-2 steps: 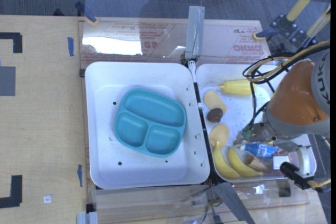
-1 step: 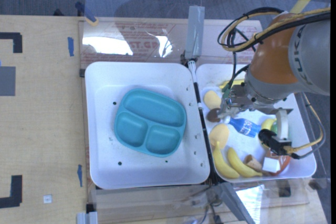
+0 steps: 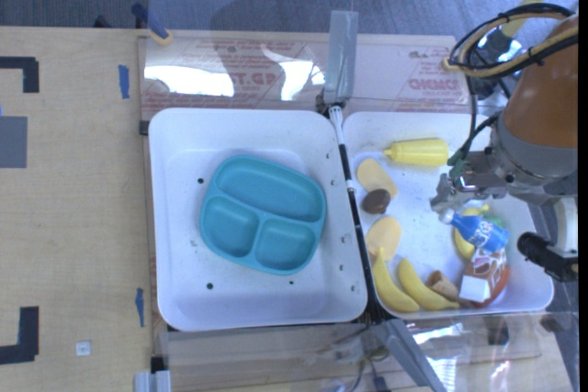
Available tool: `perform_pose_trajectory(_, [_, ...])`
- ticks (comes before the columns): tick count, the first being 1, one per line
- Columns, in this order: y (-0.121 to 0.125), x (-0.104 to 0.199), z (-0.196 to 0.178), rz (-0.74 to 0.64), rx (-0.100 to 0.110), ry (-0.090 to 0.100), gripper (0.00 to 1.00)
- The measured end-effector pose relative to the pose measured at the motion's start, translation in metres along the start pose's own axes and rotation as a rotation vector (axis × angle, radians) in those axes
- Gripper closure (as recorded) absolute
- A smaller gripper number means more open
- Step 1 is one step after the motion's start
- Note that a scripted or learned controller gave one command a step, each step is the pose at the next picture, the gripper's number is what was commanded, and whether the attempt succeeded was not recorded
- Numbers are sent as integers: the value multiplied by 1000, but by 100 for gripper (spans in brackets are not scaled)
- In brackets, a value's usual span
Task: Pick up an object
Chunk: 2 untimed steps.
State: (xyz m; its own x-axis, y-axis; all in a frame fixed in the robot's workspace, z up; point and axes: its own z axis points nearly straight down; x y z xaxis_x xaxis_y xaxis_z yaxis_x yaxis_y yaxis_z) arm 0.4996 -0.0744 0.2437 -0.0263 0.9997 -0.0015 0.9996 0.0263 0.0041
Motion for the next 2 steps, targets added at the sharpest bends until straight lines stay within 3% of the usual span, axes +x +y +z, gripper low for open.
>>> perform_pose_trajectory(1, [16,-66,19,-399,2,-1,100])
perform_pose_trajectory(2, [-5,20,44,-405,6,5,100])
